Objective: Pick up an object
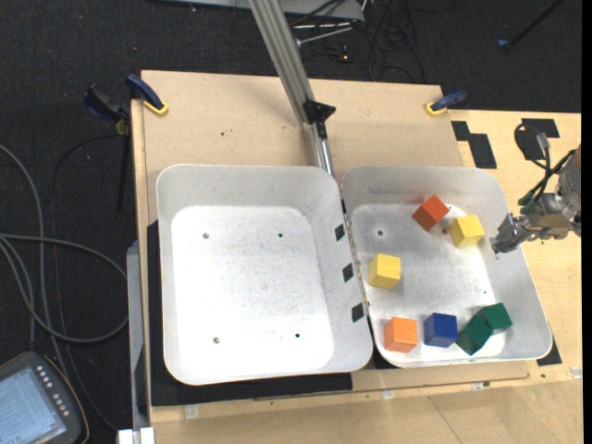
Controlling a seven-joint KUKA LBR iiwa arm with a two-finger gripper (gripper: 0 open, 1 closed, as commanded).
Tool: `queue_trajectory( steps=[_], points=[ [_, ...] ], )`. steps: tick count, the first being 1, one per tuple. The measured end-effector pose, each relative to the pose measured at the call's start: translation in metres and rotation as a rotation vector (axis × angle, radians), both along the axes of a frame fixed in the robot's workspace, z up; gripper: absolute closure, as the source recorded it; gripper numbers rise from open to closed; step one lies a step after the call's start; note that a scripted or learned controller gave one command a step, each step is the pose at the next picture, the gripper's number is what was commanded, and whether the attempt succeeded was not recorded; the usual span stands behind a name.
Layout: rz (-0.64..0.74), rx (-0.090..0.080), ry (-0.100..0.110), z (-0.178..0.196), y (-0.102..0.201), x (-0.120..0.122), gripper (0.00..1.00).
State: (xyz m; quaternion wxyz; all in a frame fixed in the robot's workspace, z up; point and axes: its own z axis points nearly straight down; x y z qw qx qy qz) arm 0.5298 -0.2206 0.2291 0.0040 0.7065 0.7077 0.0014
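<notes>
The right bin (518, 276) holds several small blocks: an orange block (430, 213) and a yellow block (466, 230) near the back, a yellow block (385, 270) at mid left, and along the front an orange block (400, 333), a blue block (441, 329) and a green block (485, 326). My gripper (507, 240) reaches in from the right edge and hangs over the right rim of this bin, just right of the back yellow block. Nothing shows between its tips.
The left bin (176, 248) lies beside the right one, with a row of black clips (350, 271) along the seam between them. A metal pole (282, 49) slants over the back of the bench. Clamps (148, 95) sit at the bench's back corners.
</notes>
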Motion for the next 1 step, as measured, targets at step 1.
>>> queue_trajectory(
  steps=[1],
  points=[
    [0.001, 0.0, 0.0, 0.0537, -0.0004, 0.0018, 1.0]
  ],
)
